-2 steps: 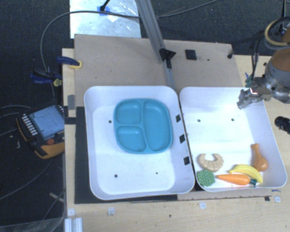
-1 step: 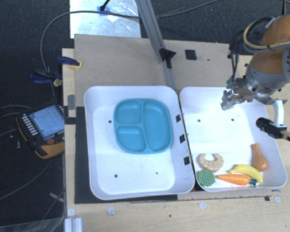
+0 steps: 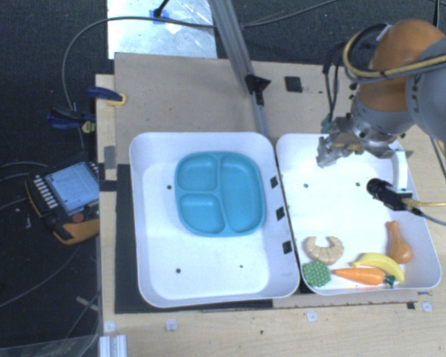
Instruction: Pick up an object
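Along the right bin's (image 3: pixel 297 199) front edge lie several toy foods: a tan croissant (image 3: pixel 323 249), a green broccoli (image 3: pixel 317 274), an orange carrot (image 3: pixel 359 276), a yellow banana (image 3: pixel 379 263) and a brown drumstick (image 3: pixel 398 243). My gripper (image 3: pixel 331 152) hangs over the far part of that bin, well behind the foods. I see nothing between its fingers; whether they stand open or shut is unclear from this angle.
The left bin (image 3: pixel 152 274) holds a blue divided plate (image 3: pixel 219 193). A grey pole (image 3: pixel 234 36) slants down to the bins' far edge. Cables, clamps and a handheld device (image 3: pixel 67 199) lie left of the bench.
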You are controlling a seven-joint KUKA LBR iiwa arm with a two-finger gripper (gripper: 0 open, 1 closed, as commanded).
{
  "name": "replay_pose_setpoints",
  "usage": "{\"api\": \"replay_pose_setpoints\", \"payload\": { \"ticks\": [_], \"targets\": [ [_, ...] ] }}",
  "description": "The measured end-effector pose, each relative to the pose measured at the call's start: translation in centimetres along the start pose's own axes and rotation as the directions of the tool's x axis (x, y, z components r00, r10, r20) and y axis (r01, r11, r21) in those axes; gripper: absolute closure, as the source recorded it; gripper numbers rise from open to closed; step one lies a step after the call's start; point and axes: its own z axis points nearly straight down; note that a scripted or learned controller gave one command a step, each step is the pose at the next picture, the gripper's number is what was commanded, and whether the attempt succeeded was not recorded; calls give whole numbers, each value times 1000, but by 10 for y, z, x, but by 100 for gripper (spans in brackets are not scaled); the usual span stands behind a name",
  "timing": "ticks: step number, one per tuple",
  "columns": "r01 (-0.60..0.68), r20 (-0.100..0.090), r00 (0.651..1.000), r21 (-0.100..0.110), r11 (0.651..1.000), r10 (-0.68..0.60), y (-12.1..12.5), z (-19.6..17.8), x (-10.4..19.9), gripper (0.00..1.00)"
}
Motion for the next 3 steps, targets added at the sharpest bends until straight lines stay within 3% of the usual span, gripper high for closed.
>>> {"api": "replay_pose_setpoints", "payload": {
  "ticks": [1, 3],
  "targets": [
    [0, -1, 1000, 1, 1000, 0, 1, 4, 54, 100],
    [1, -1, 1000, -1, 1000, -1, 11, -23, 152, 100]
  ]
}}
